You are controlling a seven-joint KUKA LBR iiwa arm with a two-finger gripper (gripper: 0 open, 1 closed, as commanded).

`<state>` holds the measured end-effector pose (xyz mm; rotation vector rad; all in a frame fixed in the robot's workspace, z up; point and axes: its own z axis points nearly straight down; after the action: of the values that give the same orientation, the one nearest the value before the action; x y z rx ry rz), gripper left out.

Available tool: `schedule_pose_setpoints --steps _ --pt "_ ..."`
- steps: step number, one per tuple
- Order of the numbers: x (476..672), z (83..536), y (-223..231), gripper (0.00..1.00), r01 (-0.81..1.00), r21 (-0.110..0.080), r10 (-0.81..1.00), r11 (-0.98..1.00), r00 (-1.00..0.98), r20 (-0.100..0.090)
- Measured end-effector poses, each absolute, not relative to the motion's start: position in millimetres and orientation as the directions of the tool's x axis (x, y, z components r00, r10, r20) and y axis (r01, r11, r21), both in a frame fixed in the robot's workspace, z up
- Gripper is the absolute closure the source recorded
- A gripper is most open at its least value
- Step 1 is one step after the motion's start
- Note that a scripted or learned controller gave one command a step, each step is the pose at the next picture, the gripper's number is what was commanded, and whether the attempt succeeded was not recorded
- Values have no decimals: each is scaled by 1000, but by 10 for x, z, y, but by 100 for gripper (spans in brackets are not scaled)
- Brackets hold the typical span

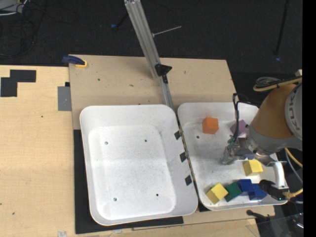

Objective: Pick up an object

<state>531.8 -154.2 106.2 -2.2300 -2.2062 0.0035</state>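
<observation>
right bin [197,113]: gripper [229,156] low on its floor, finger state cannot be told, orange block [210,125] just beyond, yellow block [253,167] beside; you should centre over one block before closing.

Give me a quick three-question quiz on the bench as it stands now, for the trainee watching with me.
1. True or false: the orange block lies in the left bin.
2. Which lies nearest the gripper? A. the yellow block beside it; B. the yellow block at the right bin's near rim; C. the blue block.
3. What colour is the block between the near yellow block and the blue block?

Key: 1. False, it lies in the right bin. 2. A. 3. Green.
</observation>
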Motion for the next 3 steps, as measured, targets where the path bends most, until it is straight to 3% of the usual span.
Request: schedule_pose_setpoints --steps 2,3 --pt "5335 2299 -1464 100 1000 4 1000 2 -2 -1" --pt "5336 2398 -1471 100 1000 -1 1000 2 -2 0"
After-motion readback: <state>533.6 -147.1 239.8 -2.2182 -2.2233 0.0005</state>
